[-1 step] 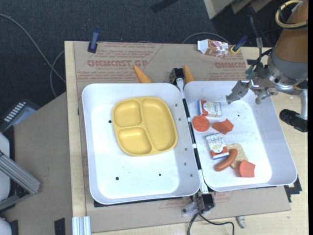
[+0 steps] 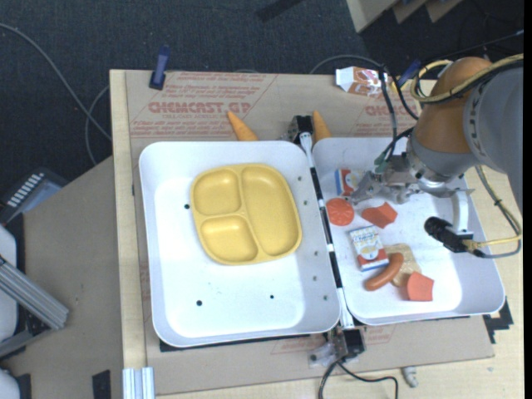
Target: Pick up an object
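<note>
My gripper (image 2: pixel 371 187) reaches in from the right and hangs low over the upper left part of the right bin (image 2: pixel 478 283). Just below it lie a red round disc (image 2: pixel 339 213) and an orange-red block (image 2: pixel 380 215). A small blue and red carton (image 2: pixel 344 180) sits right beside the gripper's tip, partly hidden by it. Nearer the front of that bin are a small printed packet (image 2: pixel 366 246), a sausage (image 2: pixel 383 273) lying against a slice of bread (image 2: pixel 406 258), and an orange-red wedge (image 2: pixel 420 288). Nothing is seen held.
The left bin (image 2: pixel 233 306) holds a yellow divided plate (image 2: pixel 246 213). Behind the bins, two orange carrot-like pieces (image 2: pixel 241 127) (image 2: pixel 320 126) and a small carton (image 2: pixel 359 79) lie on the cardboard. Cables and a black fitting (image 2: pixel 445 233) hang from the wrist over the right bin.
</note>
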Motion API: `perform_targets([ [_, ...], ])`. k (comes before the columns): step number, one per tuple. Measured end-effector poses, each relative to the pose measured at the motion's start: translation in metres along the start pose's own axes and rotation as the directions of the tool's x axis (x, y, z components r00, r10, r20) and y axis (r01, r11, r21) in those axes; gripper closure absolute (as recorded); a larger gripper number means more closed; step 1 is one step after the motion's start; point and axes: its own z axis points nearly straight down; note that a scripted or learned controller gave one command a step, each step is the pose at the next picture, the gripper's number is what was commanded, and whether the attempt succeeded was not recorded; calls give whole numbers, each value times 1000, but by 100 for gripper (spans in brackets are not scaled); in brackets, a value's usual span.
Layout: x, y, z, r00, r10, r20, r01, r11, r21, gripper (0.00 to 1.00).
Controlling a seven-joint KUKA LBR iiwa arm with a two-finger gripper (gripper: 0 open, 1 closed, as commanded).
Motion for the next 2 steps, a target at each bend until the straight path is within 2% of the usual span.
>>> perform_targets([
  [1,6,-24,0,1000,1,-1,-1,1000,3,0],
  [2,6,-23,-11,1000,1,0,-1,1000,-2,100],
])
